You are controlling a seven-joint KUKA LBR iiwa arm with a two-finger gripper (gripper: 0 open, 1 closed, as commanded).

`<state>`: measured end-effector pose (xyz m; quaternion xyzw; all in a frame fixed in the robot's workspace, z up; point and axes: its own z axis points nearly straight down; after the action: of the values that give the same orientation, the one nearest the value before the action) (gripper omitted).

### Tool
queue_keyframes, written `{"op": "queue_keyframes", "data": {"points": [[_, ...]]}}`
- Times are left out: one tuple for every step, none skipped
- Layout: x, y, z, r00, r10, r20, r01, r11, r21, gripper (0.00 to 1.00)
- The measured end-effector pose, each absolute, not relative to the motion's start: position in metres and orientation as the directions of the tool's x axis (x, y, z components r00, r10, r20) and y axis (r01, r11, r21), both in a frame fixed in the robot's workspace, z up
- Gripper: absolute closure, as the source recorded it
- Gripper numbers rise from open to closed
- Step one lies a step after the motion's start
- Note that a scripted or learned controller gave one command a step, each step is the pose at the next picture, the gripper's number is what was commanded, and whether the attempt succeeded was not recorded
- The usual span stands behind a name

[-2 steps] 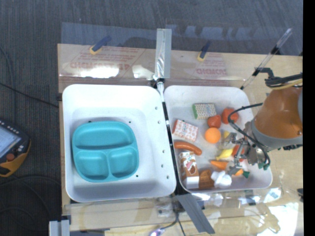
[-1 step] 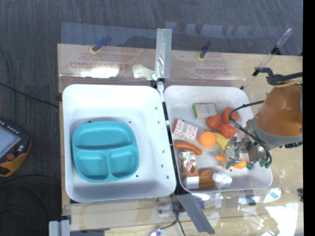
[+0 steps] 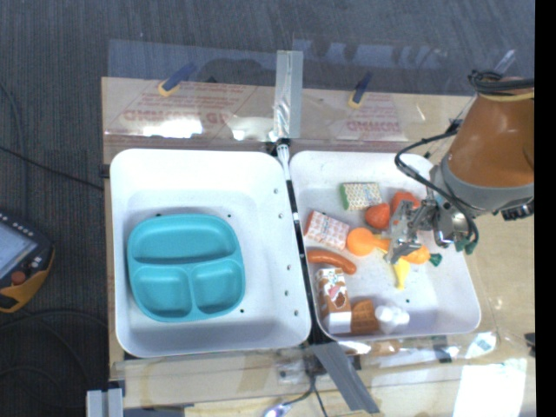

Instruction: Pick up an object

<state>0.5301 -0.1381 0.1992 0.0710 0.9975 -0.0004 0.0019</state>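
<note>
Two white bins sit side by side; the left bin [image 3: 130, 181] holds a teal divided tray [image 3: 184, 264]. No writing on the packages is legible. The grey arm [image 3: 491, 150] reaches in from the right over the right bin [image 3: 452, 311], its gripper [image 3: 408, 237] low among toy foods: a patterned box [image 3: 325, 230], an orange piece [image 3: 365, 241], a yellow piece [image 3: 403, 272]. Whether the gripper grasps anything cannot be told.

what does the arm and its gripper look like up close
The arm is a broad orange band over a grey collar. Black cables loop off its left side. The gripper is small, bare metal and dark parts, with a green bit beside it.
</note>
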Motion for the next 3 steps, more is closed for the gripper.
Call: {"op": "queue_keyframes", "data": {"points": [[0.595, -0.107, 0.243, -0.978, 0.208, -0.004, 0.208, 0.978, 0.0, 1.0], [0.504, -0.019, 0.208, -0.911, 0.413, 0.002, 0.413, 0.911, 0.0, 1.0], [0.581, -0.029, 0.24, -0.946, 0.323, -0.003, 0.323, 0.946, -0.002, 1.0]]}}
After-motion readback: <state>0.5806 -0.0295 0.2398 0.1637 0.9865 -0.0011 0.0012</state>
